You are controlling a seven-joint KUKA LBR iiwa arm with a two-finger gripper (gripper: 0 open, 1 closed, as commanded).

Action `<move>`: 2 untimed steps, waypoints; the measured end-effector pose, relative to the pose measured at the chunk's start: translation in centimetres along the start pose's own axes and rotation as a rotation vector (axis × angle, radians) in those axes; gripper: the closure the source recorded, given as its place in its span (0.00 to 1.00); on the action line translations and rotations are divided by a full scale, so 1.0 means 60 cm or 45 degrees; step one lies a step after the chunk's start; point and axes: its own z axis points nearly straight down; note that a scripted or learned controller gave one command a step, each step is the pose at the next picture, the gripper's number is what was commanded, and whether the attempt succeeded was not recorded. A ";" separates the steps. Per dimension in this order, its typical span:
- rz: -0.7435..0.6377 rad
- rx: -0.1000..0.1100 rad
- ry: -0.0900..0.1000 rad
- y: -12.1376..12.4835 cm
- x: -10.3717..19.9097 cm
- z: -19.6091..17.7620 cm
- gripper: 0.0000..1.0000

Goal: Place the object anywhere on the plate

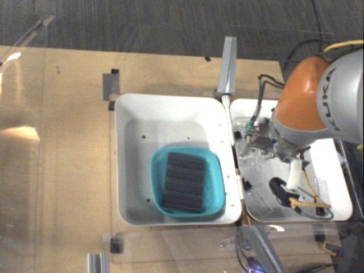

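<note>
A dark grey ridged block (183, 182) lies flat on the teal plate (214, 172), which sits in the front half of the left bin (131, 152). The block rests well inside the plate's rim, its long side running front to back. My gripper (252, 143) hangs under the grey and orange wrist over the left part of the right bin (335, 198), apart from the plate and block. The wrist covers most of it.
A metal post (228, 67) stands at the back between the two bins. Black and yellow cables (293, 198) trail from the arm over the right bin's floor. The bare wooden bench (57, 152) stretches to the left.
</note>
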 end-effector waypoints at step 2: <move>-0.317 0.000 0.000 0.028 0.174 0.000 1.00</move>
